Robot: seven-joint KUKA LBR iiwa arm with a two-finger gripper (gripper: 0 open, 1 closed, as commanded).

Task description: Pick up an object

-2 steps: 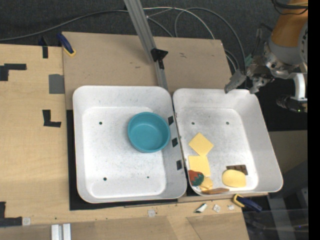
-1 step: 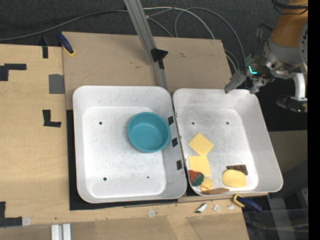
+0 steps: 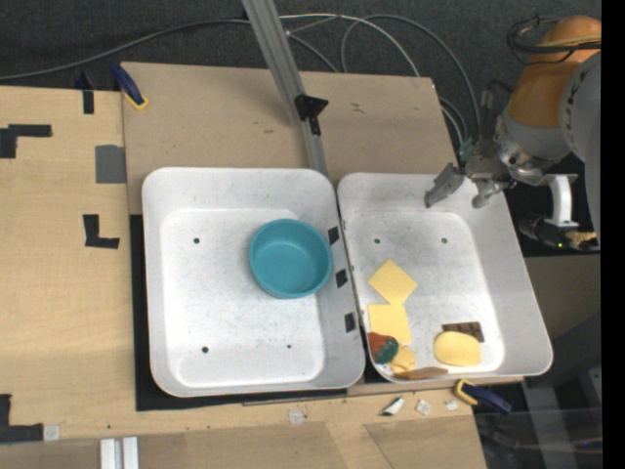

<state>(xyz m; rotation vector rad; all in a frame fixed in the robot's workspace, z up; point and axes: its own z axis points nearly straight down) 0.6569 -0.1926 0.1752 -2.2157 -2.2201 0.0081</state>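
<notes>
Two bins | end effector spread wide, holding nothing, over right bin's far edge

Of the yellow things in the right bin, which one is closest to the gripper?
The yellow square turned like a diamond. It lies highest in the right bin, closer to the gripper than the second yellow square below it and the rounded yellow piece at the bottom corner.

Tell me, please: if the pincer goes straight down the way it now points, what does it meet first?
Probably the bare floor of the right bin near its far edge. The open pincer hangs there, well apart from the yellow pieces, though depth is hard to judge.
</notes>
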